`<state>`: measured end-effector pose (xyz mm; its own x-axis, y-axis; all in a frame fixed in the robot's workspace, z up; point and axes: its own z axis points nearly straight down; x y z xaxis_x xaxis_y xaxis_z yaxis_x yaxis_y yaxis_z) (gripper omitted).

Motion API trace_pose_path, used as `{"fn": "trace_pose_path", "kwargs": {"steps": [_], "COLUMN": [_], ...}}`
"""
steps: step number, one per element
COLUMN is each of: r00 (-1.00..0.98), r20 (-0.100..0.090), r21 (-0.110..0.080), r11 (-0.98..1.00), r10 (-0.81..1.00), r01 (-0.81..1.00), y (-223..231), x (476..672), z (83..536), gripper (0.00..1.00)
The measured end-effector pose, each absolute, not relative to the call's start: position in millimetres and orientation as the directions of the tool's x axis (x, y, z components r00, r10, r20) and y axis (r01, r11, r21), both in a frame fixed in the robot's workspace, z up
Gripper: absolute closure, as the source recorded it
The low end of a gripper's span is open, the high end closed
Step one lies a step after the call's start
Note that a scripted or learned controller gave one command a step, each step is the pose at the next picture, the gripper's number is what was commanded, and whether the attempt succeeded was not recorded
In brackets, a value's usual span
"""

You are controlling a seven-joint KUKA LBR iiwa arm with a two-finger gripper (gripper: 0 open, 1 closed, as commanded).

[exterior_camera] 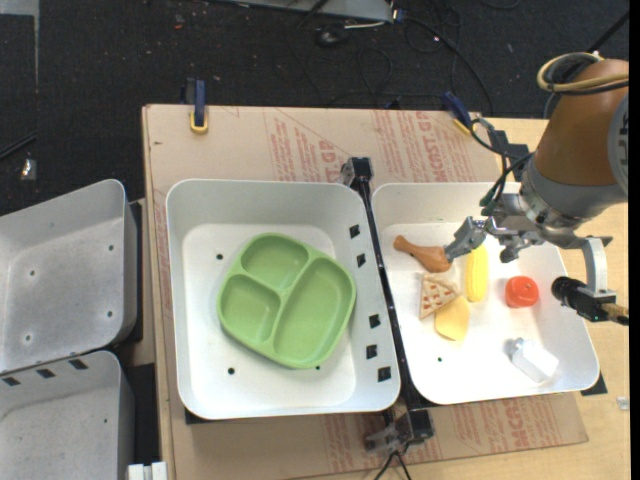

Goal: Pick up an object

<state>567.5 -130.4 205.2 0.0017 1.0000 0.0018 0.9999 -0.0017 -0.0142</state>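
While gripper [487,240] hovers at right of frame, fingers spread wide and holding nothing, yellow corn cob [477,273] lies just below fingertips, in right bin [575,373].

Two shallow white bins, left [190,268] and right [575,368], of smooth plastic with a faint sheen. In the left bin, at its centre, a pale green three-compartment plate [287,299] of smooth matt plastic. In the right bin, toy food looking like moulded plastic: a brown drumstick [422,252] at 10 o'clock, matt; a yellow corn cob [477,274] near centre, slightly glossy; a red tomato [521,291] at 3 o'clock, glossy; a small white block [529,359] at 5 o'clock, smooth. Underneath, a tan printed cardboard sheet [290,143], matt and papery. Around the bench, dark speckled floor [90,58], rough-looking. At 2 o'clock, an orange band [582,128], glossy, above grey metal-looking gripper [487,243].
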Motion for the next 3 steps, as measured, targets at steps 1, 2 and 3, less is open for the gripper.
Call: {"fn": "trace_pose_path", "kwargs": {"steps": [1,2,3], "r00": [-0.001,0.001,0.001], "r20": [0.0,0.001,0.0], "r21": [0.0,-0.004,-0.002], "r11": [0.001,-0.001,-0.001], "r10": [1.0,1.0,1.0], "r01": [1.0,1.0,1.0], "y": [-130,-124,-131], "x": [570.3,563.3,565.1], "z": [213,155,96], "gripper": [0.0,0.0,0.0]}}
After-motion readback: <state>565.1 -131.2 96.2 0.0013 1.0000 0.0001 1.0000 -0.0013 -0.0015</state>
